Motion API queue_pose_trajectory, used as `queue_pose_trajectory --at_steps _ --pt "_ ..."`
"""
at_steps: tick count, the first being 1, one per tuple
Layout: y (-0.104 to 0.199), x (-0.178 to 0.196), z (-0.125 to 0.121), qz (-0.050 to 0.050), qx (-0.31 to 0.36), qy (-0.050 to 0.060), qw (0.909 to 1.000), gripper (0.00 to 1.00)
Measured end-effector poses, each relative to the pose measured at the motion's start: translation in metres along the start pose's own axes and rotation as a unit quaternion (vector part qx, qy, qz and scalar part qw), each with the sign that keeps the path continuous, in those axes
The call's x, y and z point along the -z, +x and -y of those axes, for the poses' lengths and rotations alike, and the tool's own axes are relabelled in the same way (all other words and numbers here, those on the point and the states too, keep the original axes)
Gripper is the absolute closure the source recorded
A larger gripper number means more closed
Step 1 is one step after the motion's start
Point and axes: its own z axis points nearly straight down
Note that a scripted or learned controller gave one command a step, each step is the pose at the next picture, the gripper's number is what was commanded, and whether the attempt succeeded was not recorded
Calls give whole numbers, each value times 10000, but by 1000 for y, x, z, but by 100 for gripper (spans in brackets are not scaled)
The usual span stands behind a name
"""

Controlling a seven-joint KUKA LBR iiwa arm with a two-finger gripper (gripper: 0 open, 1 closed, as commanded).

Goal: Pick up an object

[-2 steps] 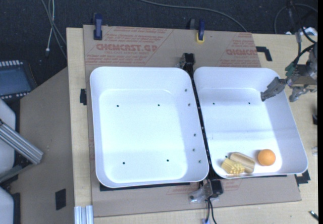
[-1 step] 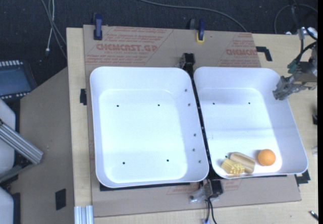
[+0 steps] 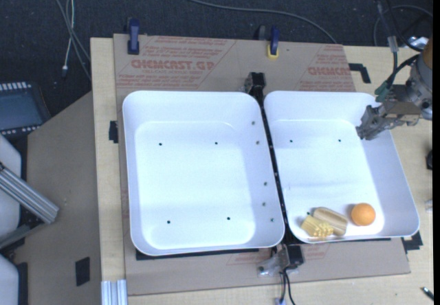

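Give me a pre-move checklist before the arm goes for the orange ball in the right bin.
1. Target in sight: orange ball lies near the front edge of the right bin. Ok.
2. End effector lined up over the ball: it is at the bin's far right rim, well behind the ball. Not ok.
3. Nothing already carried: nothing shows between the fingers. Ok.
4. Room around the ball: a tan piece and a yellow corn-like piece lie just to its left, apart from it. Ok.
5. Finger opening: too small to judge. Cannot tell.

Even, bright overhead light washes out my two white bins (image 3: 199,108); shadows are soft and faint, and the whole picture looks slightly soft.
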Motion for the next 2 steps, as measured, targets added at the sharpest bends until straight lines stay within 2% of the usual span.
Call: queue_pose_trajectory --at_steps 1,2 --pt "45 -40 7 -1 -10 32 10000 100" --pt "129 -17 26 -7 8 16 10000 100"
